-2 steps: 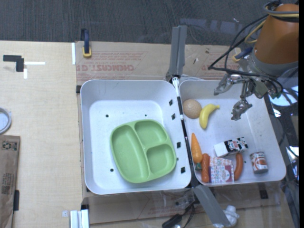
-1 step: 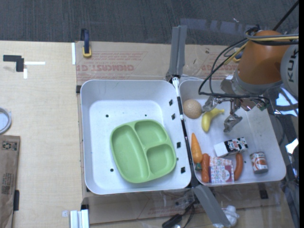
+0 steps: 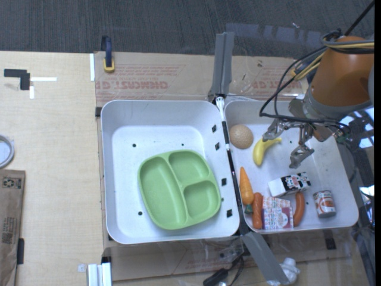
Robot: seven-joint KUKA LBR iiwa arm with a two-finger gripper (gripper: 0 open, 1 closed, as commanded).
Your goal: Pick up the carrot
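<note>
One fixed camera hangs above the bench (image 3: pixel 47 130) and looks down at a slant, tilted toward the far side, where a strip of dark floor (image 3: pixel 149 11) crosses the top of the view. It stands far enough back to take in both white bins whole: the left bin (image 3: pixel 116 177) sits near the middle, the right bin (image 3: pixel 348 183) toward the right. The arm (image 3: pixel 342 76) comes in from the right, cut off by the frame.

Light wood table (image 3: pixel 47 136) with brown cardboard sheet (image 3: pixel 155 76) under the bins along its far edge. Dark grey carpet floor (image 3: pixel 149 11) beyond. Blue-yellow clamp (image 3: pixel 107 53) on far edge.
</note>
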